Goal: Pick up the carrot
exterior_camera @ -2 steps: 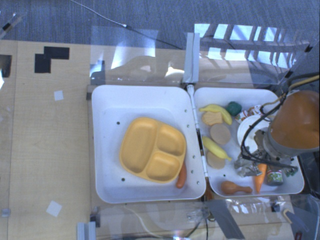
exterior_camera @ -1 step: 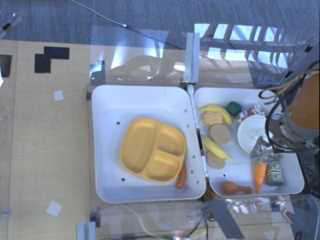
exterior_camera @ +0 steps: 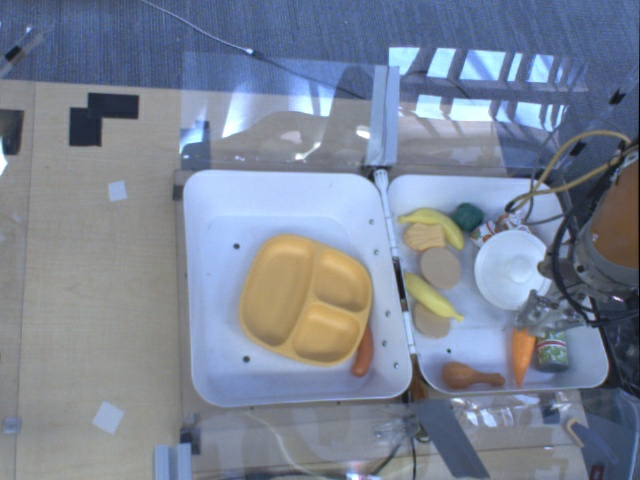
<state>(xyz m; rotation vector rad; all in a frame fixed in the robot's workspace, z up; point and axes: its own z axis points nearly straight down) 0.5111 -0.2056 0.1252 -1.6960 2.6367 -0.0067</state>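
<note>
The carrot (exterior_camera: 521,356) is a small orange cone lying in the right bin (exterior_camera: 500,196) near its front right corner, thick end away from the front wall. My gripper (exterior_camera: 541,314) hangs at the end of the grey and orange arm just above and to the right of the carrot's thick end. It is close to the carrot, and whether they touch is unclear. The arm and its cables hide the bin's right wall.
Beside the carrot stand a small can (exterior_camera: 551,352) on the right and a brown drumstick (exterior_camera: 471,375) on the left. A white bowl (exterior_camera: 508,268), two bananas (exterior_camera: 433,222), round biscuits (exterior_camera: 439,267) and a green piece (exterior_camera: 467,215) crowd the right bin. The left bin (exterior_camera: 215,268) holds a yellow divided plate (exterior_camera: 305,298) and an orange-red stick (exterior_camera: 362,352).
</note>
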